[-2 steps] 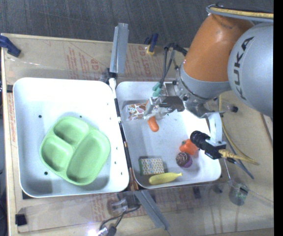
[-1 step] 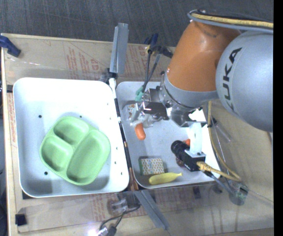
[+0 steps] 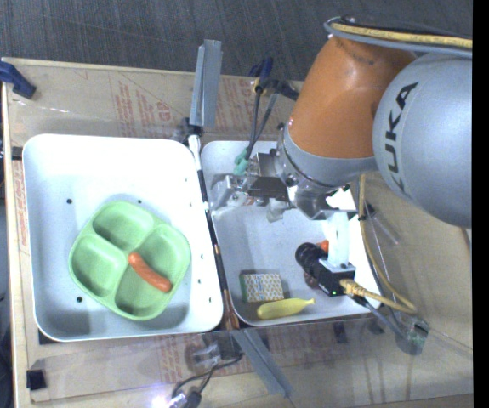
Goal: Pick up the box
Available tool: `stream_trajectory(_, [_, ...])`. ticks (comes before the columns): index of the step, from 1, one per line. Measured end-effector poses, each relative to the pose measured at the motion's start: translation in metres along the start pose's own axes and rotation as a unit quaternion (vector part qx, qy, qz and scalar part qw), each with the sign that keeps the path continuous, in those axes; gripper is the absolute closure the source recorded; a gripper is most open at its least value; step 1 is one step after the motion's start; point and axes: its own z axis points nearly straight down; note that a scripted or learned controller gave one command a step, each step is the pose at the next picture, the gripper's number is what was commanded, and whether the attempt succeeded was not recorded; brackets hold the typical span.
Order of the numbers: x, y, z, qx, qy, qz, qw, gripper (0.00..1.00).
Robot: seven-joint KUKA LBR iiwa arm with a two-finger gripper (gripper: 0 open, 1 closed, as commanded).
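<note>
We judge the main risk is a miss: the arm crowds the right bin, and the box lies well below the claw, touching a yellow banana — a low descent could nudge both. Whether the claw is released or clenched we cannot tell — nothing is seen in it.
</note>
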Motion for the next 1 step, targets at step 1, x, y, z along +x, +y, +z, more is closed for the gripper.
stream_trajectory(1, [-0.0506, 0.0104, 0.0386, -0.001, 0.000, -0.005, 1.0000, 0.00])
